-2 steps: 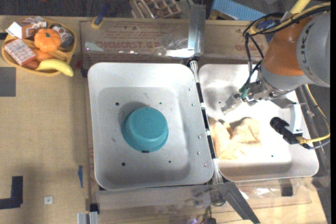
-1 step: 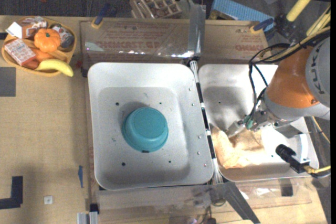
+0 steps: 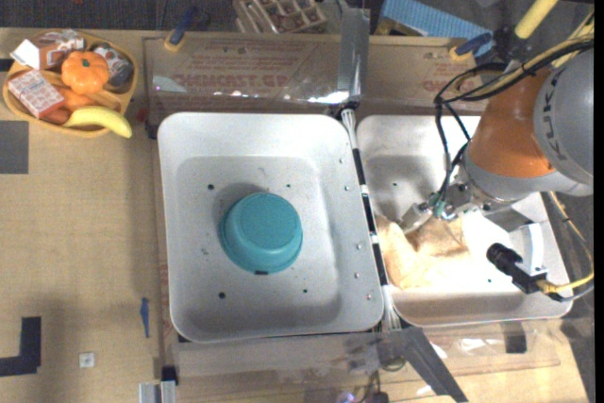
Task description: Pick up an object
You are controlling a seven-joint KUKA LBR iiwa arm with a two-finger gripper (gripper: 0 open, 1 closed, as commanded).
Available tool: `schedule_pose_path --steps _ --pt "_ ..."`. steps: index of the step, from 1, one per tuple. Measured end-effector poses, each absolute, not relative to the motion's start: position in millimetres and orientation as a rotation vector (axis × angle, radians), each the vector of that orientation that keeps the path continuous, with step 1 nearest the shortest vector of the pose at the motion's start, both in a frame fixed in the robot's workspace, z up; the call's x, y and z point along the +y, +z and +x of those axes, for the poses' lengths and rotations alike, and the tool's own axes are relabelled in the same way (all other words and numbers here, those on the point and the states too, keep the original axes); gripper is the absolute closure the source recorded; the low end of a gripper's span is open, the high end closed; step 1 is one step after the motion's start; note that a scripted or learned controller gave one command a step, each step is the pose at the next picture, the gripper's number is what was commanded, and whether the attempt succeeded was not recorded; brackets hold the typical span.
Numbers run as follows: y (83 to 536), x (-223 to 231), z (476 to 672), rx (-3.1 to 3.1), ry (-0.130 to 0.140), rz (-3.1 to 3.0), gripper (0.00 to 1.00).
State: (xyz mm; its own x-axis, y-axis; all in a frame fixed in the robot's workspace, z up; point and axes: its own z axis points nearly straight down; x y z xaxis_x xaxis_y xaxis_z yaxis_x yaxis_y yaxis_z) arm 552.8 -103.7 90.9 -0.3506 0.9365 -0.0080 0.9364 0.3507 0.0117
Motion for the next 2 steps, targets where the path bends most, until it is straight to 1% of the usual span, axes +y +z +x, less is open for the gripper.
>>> schedule_pose_path --steps 1,2 --pt "91 -114 536.5 2.741 0.01 1.509 0.0" --pt "102 -115 537.1 2.736 0.014 1.513 1.0"
